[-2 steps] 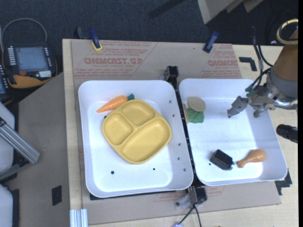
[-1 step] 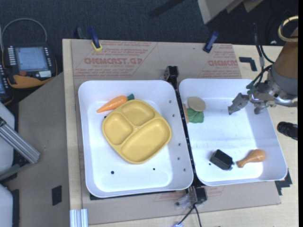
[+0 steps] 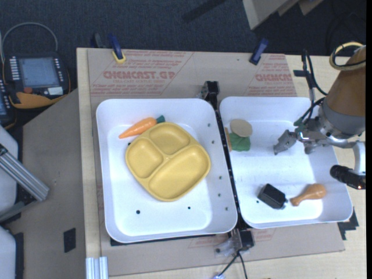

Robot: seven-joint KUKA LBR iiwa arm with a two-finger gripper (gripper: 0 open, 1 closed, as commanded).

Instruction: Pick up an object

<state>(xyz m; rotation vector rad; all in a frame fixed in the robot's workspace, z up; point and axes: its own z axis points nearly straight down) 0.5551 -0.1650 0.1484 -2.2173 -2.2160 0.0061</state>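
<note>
White plastic bins sit side by side on the bench (image 3: pixel 174 68). The left bin (image 3: pixel 116 202) has a yellow plate with three parts (image 3: pixel 167 160) in the middle. An orange toy carrot (image 3: pixel 137 127) lies just above the plate, touching its top edge. The right bin (image 3: pixel 290 211) has a small green block (image 3: pixel 239 143) with a tan round piece (image 3: pixel 240 127) on top of it, close to the left wall. Near the front of this bin are a little black box (image 3: pixel 272 196) and a tan toy chicken leg (image 3: pixel 308 194), just beside each other. The grey and orange arm (image 3: pixel 347 97) comes in from the right. Its hand (image 3: pixel 297 143) hangs over the middle of the right bin, with its two fingers (image 3: pixel 283 143) spread apart and nothing between them. The hand is well apart from the black box and the chicken leg, and it is off to the right of the green block.
</note>
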